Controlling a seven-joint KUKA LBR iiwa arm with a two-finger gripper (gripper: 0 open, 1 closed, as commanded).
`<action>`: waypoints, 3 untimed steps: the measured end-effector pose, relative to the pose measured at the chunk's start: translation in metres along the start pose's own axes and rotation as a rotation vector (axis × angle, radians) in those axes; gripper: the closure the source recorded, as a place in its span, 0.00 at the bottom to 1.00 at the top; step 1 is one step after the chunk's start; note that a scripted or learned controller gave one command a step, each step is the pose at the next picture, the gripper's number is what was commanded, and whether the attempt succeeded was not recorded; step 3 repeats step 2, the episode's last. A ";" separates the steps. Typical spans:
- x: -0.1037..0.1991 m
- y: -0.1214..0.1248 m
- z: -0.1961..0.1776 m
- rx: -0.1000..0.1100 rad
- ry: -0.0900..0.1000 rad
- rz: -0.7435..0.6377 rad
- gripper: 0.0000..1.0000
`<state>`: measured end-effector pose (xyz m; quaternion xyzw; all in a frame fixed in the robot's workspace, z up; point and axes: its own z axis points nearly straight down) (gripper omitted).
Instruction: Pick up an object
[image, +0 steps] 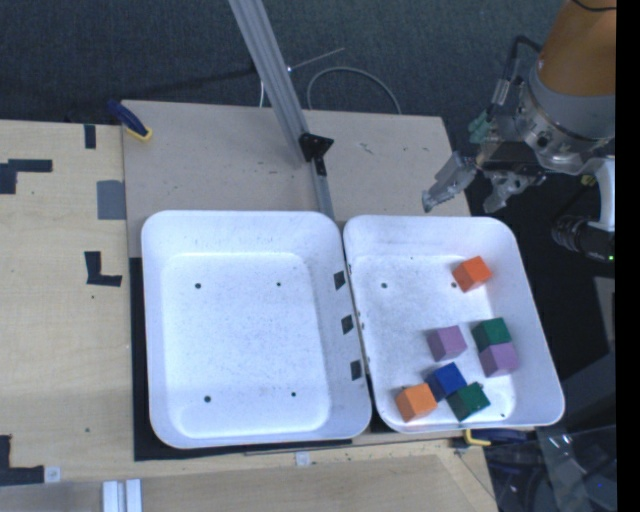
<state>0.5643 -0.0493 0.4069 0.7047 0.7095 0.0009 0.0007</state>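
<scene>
From my station I am looking down on the bench (250, 150), where two shallow white bins are sitting side by side. The left bin (160, 330) is lying beside the right bin (530, 340), their inner rims touching along the middle. All the blocks are resting in the right bin: an orange block (471, 272) is sitting alone toward the far right corner, well apart from the others. Nearer the front, a purple block (446, 342) is lying just beside a dark green block (490, 331), and a second purple block (499, 358) is sitting right against that green one on its near side. At the front edge a blue block (447, 379) is touching a second orange block (416, 401) on its left and a second green block (467, 400) on its right. The arm (575, 60) is reaching in from the right, and its pincer (445, 190) is hanging above the bench just beyond the far rim of the right bin, tilted down and to the left, apart from every block. I am seeing nothing between its fingers, but I cannot tell whether they are spread or pressed together. A slanted metal rail (275, 75) is running down toward the gap between the bins.
</scene>
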 end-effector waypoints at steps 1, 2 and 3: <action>0.053 0.037 0.083 0.011 0.001 0.001 0.00; 0.036 -0.072 0.073 0.007 0.001 0.008 0.00; 0.036 -0.072 0.073 0.007 0.001 0.008 0.00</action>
